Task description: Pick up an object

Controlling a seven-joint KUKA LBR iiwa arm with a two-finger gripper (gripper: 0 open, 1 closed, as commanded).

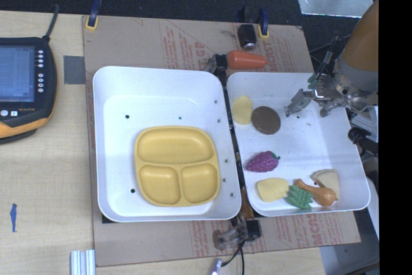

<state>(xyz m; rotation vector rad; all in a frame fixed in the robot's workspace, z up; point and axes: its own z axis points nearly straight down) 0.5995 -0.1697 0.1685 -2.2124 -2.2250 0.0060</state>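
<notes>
Robot lab: teach pendant, clamped cardboard, white bins.

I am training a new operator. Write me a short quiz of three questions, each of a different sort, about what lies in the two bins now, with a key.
1. True or false: the yellow divided tray lies in the left bin.
2. Which item in the right bin lies nearest the gripper? A) purple grapes B) brown disc C) green toy
3. Fill in: the orange carrot-shaped toy lies ____ the bins, on the cardboard.

Key: 1 true; 2 B; 3 outside. The gripper hangs over the right bin's far part with nothing between its jaws.
</notes>
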